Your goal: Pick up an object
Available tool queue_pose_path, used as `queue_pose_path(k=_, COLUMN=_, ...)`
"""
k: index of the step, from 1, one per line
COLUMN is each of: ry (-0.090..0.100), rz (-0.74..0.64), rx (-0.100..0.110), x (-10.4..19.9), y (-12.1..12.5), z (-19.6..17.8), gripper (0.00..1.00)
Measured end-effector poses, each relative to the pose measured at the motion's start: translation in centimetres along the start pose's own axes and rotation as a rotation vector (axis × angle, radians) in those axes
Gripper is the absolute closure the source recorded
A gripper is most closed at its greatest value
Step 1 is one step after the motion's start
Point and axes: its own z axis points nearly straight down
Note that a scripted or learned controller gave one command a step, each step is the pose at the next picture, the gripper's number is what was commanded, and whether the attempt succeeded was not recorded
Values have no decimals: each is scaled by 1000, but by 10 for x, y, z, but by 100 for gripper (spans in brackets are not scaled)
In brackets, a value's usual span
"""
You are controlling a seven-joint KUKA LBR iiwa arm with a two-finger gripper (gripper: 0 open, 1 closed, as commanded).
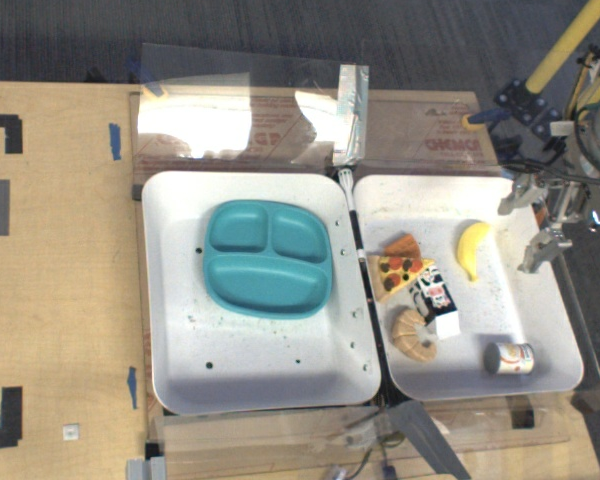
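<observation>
The metal two-finger gripper (547,230) hangs at the far right edge of the right shallow white bin (540,318), its two fingers spread apart and nothing between them. The nearest candidate is the small yellow plastic banana (471,249), lying just to the gripper's left on the bin floor, its long axis running roughly top to bottom in the camera view. Judging from that, a short move leftward and down would bring the claw over it. Further left sit a toy pizza slice (397,265), a black-and-white carton (435,297) and a tan croissant-like piece (414,334). A small white can (510,358) lies near the bin's front corner. The left white bin (170,268) holds a teal divided plate (269,258).
</observation>
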Motion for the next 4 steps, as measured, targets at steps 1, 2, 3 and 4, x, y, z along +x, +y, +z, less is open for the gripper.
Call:
queue_pose_path(k=1, ry=5, rz=-297, rx=-2, x=45, y=-41, z=93, gripper=0)
queue_pose_path(k=2, ry=-3, rz=-61, rx=-1, x=18, y=4, z=179, gripper=0)
queue_pose_path(k=3, ry=-19, rz=-64, rx=3, x=13, y=4, z=165, gripper=100)
queue_pose_path(k=4, ry=-6, rz=128, rx=-2, x=5, y=68, z=78, gripper=100)
